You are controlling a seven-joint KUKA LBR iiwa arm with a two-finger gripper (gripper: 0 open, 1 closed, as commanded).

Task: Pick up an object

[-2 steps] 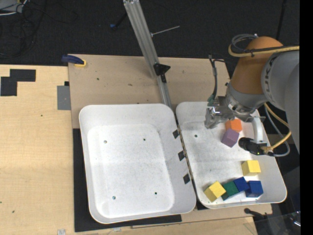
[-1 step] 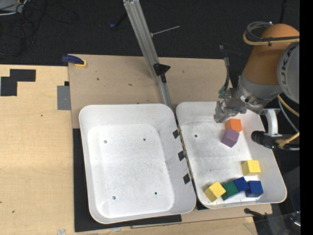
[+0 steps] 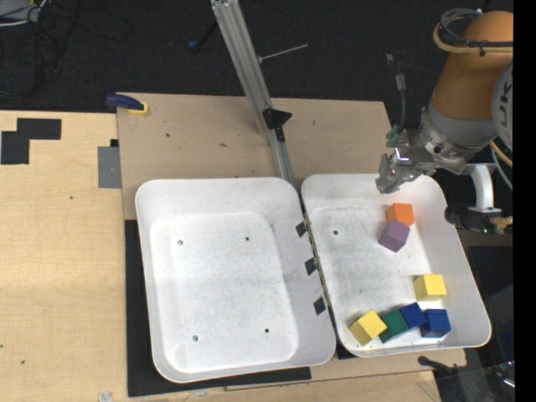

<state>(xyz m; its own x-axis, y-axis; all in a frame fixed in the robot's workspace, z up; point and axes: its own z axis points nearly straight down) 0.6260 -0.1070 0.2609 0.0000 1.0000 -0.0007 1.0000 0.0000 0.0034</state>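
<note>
My gripper (image 3: 390, 180) hangs over the far edge of the right bin (image 3: 352, 258), a little above and behind an orange block (image 3: 401, 213). A purple block (image 3: 394, 235) lies just in front of the orange one. Further forward sits a yellow block (image 3: 430, 286). In the bin's near corner another yellow block (image 3: 367, 327), a green block (image 3: 394, 324) and two blue blocks (image 3: 425, 319) are bunched together. Nothing shows between the gripper's tips.
The left bin (image 3: 219, 279) sits beside the right one, joined by black clips (image 3: 310, 265). A slanted aluminium rail (image 3: 251, 78) rises behind the bins. The arm's orange band (image 3: 473, 74) is at the upper right.
</note>
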